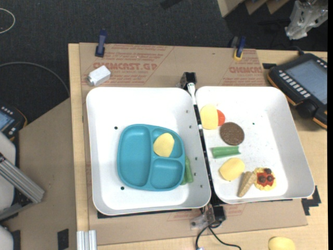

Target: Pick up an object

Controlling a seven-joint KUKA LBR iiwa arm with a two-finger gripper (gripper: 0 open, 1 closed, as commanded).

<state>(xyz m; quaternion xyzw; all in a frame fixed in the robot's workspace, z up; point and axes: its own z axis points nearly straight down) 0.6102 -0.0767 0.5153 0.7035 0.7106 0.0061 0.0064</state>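
Observation:
The left bin [99, 139] holds a teal divided plate [136, 160] with a yellow piece [164, 145] in its upper right compartment. A green strip [188, 172] lies against the plate's right edge. In the right bin [276, 113] lie a yellow piece [209, 117] with a red one [221, 117] tucked behind it, a brown disc [232, 133], a green bean [225, 151], a yellow lump [231, 169], a tan wedge [246, 184] and a yellow piece topped with red berries [265, 178]. A pale grey part that looks like my gripper [303, 15] hangs at the top right, far off the bins.
A control tablet [304, 85] rests beside the right bin's upper right corner. A small white block [99, 75] lies on the board behind the left bin. Another yellow piece [281, 242] sits off the bins at the bottom right. Clamps [101, 41] hold the board's back edge.

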